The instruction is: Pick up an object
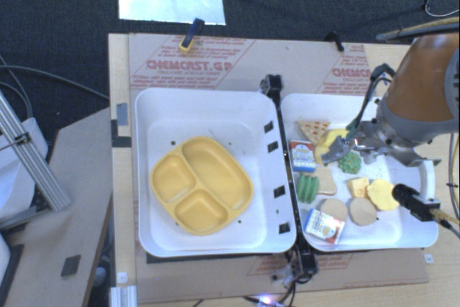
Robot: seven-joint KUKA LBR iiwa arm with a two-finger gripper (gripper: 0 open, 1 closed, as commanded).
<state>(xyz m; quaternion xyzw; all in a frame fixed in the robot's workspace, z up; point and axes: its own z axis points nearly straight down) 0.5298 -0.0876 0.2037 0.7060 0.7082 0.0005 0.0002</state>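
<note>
1. At the near edge of the right bin (413, 237), a small white packet (323, 225) is seen, with two round tan discs (363, 211) just to its right.
2. Slightly farther, a yellow piece (384, 194) and a small yellow cube (358, 188) are placed right of centre; a green ridged piece (307, 188) is seen at the left.
3. A red-and-white carton (302, 155) is set against the left wall.
4. The gripper (339, 152) is poised low over the bin's middle; whether its fingers are apart or together cannot be told.
5. A green broccoli-like piece (350, 163) lies just right of and nearer than the gripper, very close to it.
6. A waffle-patterned wedge (314, 130) is found farther and left of the gripper.
7. In the left bin (154, 154), a yellow divided tray (200, 184) is seated.
</note>
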